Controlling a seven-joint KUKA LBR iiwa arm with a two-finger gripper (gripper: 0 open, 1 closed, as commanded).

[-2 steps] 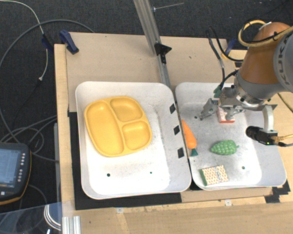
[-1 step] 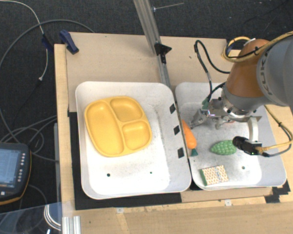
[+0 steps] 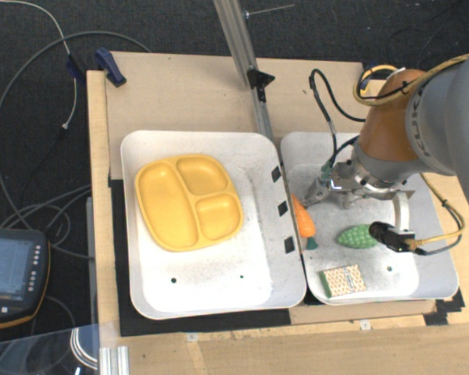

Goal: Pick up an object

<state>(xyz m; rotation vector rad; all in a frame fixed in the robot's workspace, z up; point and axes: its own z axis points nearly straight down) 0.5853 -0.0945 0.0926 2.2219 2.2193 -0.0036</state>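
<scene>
The arm (image 3: 410, 123) comes in from the right and hangs over the right bin (image 3: 430, 283), its orange band above the wrist. The pincer (image 3: 352, 190) sits low over the upper middle of that bin; metal parts show at about its level, but whether it is open or closed I cannot tell, and nothing is seen gripped in it. Below it and slightly right lies a green cone (image 3: 357, 237), near but apart from it. Just right of the cone a black part (image 3: 391, 237) with a cable hangs off the arm. To the pincer's lower left a carrot (image 3: 303, 219) lies along the bin's left wall, its green end pointing down. Further below the pincer, near the bin's front edge, is a flat speckled sponge (image 3: 343, 280). Well to the pincer's left, the left bin (image 3: 219, 287) holds a yellow tray (image 3: 189, 201) with three compartments. Both bins rest on the bench (image 3: 172, 84). A grey pole (image 3: 238, 41) rises above and left of the pincer.
</scene>
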